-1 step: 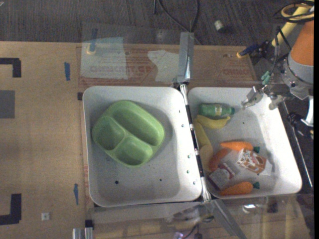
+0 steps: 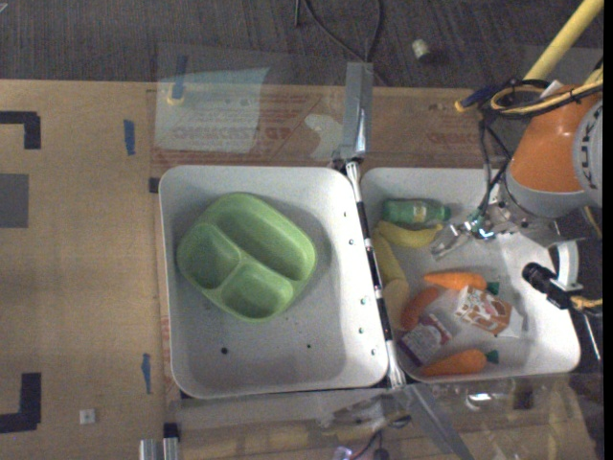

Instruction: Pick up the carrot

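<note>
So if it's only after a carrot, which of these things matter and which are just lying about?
For the job:
- two carrots in the right bin, one upper, one lower
- gripper, above the bin

Just lying about:
- green divided plate, left bin
- banana
- green bottle
- snack packets

A tan wooden table (image 2: 77, 286) fills most of the scene, marked with black corner shapes (image 2: 21, 127) and bits of blue tape (image 2: 128, 137). At the far side lies dark grey carpet (image 2: 144, 17), with a black cable (image 2: 340, 8) looping across it.
</note>
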{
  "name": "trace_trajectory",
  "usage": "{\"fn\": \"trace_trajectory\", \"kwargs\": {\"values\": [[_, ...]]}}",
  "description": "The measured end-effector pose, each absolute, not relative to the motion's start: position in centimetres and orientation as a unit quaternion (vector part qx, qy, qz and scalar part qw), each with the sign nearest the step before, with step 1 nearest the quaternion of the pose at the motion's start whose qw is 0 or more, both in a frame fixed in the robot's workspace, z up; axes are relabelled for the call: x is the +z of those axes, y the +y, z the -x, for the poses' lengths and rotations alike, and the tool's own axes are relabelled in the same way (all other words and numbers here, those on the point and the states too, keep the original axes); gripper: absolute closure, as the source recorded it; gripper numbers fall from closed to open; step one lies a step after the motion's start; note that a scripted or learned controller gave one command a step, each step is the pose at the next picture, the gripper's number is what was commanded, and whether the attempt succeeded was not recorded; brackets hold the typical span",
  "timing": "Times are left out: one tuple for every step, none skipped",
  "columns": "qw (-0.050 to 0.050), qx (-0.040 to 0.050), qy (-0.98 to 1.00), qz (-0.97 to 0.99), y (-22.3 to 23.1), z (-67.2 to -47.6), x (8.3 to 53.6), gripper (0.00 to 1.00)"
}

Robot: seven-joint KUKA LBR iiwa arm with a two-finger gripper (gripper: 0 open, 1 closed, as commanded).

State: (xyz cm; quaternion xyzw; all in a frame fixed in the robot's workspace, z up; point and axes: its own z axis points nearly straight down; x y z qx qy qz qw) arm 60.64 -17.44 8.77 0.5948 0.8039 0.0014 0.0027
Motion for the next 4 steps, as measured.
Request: {"fn": "trace_trajectory", "kwargs": {"values": [[0.004, 0.0020, 0.841, -0.541, -16.0, -56.4, 8.8, 0.00], [0.002, 0.0006, 0.816, -0.578, -15.7, -59.5, 21.3, 0.00], [0.000, 0.0003, 0.807, -0.591, -16.0, -56.5, 11.9, 0.00], [0.004, 0.0012, 0.823, -0.568, -13.9, -55.6, 8.8, 0.00]]}}
